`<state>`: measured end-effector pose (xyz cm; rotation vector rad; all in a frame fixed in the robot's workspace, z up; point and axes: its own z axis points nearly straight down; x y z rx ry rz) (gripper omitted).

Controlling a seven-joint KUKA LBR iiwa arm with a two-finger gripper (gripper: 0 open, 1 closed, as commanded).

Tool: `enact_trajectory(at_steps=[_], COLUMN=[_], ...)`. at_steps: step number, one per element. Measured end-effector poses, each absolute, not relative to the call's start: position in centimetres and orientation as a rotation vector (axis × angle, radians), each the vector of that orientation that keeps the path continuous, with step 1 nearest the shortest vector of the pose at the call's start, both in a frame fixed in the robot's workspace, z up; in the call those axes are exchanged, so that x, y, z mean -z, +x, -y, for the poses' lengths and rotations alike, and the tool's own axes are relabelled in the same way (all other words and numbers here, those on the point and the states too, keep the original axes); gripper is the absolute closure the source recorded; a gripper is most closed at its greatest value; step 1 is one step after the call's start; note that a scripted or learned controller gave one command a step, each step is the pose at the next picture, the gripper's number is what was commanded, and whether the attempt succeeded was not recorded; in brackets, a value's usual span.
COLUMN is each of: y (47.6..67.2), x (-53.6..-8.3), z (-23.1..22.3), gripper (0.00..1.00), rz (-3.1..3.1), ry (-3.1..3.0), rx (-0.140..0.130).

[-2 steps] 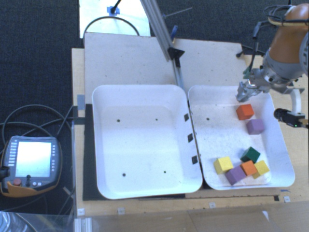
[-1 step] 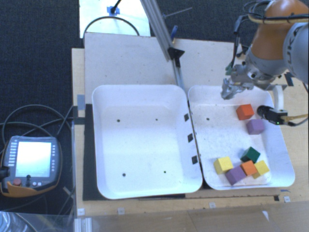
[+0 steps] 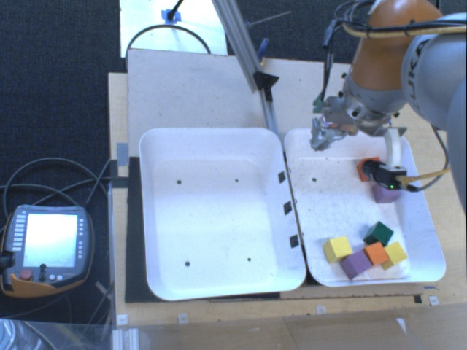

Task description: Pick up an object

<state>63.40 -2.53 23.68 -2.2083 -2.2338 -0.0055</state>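
A grey robot arm (image 3: pixel 438 64) with a glossy orange band (image 3: pixel 394 20) above its wrist reaches in from the upper right. It bends downward over the far part of the right white plastic bin (image 3: pixel 430 261). Its metal two-finger gripper (image 3: pixel 322 137) points down and slightly left. It sits over the bin's far left corner, close to the rim. From this slanted overhead angle it cannot be told whether the pincer is spread or pressed together.

The coloured blocks all lie in the right bin, well apart from the gripper. Near the bin's right wall and below the wrist, a small orange block (image 3: pixel 367 168) and a pale purple block (image 3: pixel 384 193) sit close together, each partly covered by robot hardware.

Five more blocks cluster at the near right corner:
- A yellow cube (image 3: pixel 337 249) is at the left of the cluster.
- A purple cube (image 3: pixel 356 263) is just beside it.
- An orange cube (image 3: pixel 376 254) touches the purple one.
- A dark green cube (image 3: pixel 379 233) is just behind the orange cube.
- A second, paler yellow cube (image 3: pixel 395 254) is at the right end.

The left white plastic bin (image 3: pixel 157 268) lies alongside the right one. Small black clips (image 3: pixel 288 208) sit on the seam where the rims meet. A slanted grey metal pole (image 3: pixel 237 31) crosses the board behind the bins. A grey handheld control pendant (image 3: pixel 45 250) with a bright screen rests to the left of the bench.
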Motion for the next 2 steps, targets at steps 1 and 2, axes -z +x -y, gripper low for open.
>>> enact_trajectory(at_steps=[1, 2], y=[64.3, 64.5], x=[-22.9, -24.1], z=[-2.4, -7.9], gripper=[1.00, 1.00], rz=[2.233, 2.234], ry=[-2.211, -2.210], rx=[0.004, 0.006])
